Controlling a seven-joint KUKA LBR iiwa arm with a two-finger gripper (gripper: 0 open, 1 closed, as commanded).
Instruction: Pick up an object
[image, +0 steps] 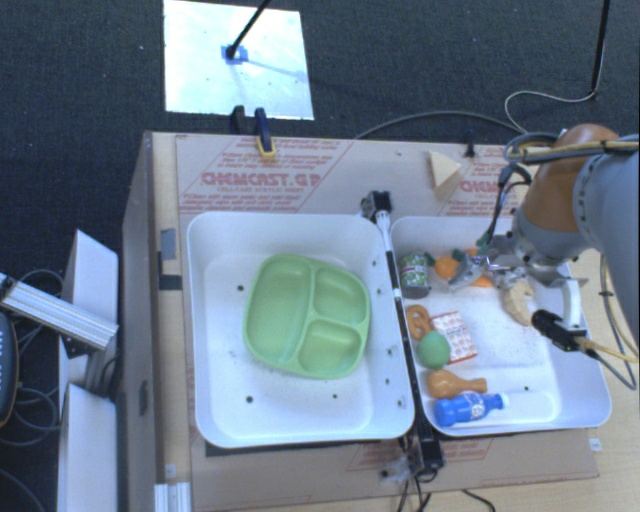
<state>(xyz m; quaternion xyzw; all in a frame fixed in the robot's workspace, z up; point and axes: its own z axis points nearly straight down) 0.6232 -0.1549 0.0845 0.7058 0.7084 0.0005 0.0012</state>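
The right bin (560, 395) holds several small objects. A dark can (414, 272) stands at its far left, with an orange carrot-like piece (447, 267) beside it. Further forward lie a pretzel (416, 320), a red and white packet (456, 336), a green ball (433, 349), an orange gourd-shaped toy (455, 383) and a blue bottle (470, 407). A beige piece (518, 301) lies to the right. My gripper (475, 270) is low in the bin's far part, right next to the carrot-like piece and left of the beige piece.
In the left bin (215, 400) lies a green divided plate (306, 314). A black divider rail (397, 300) runs between the bins. The arm's grey body and orange band (560, 195) hang over the right bin's far right corner. Cables trail at the right.
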